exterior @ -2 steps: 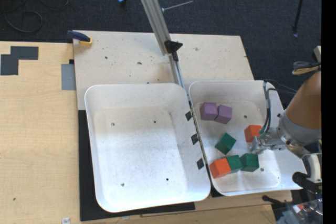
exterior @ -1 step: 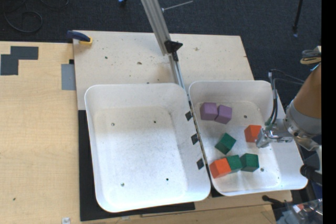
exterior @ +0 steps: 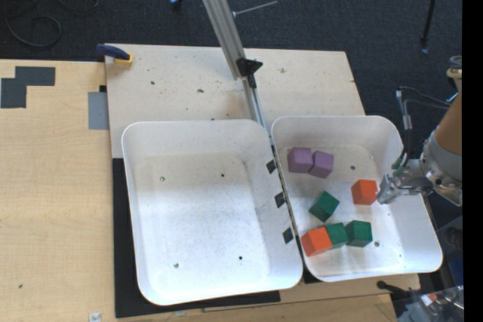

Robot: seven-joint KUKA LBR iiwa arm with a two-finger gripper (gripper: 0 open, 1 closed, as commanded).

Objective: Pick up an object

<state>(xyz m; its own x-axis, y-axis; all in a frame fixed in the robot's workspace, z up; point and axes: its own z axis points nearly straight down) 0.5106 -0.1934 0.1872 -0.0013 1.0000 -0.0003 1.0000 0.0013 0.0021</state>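
Orange block unmarked; tool beside bin

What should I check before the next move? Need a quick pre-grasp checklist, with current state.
1. Target in reach: orange block lies just beside the gripper in the right bin: ok.
2. Block actually between the fingers: cannot tell.
3. Target free of neighbours: orange block stands apart from the green block and the purple blocks: ok.
4. Bin wall clearance: gripper sits near the right bin's right side; margin cannot tell.
5. Fallback targets: the second orange block touches a green one, so harder: not ok.
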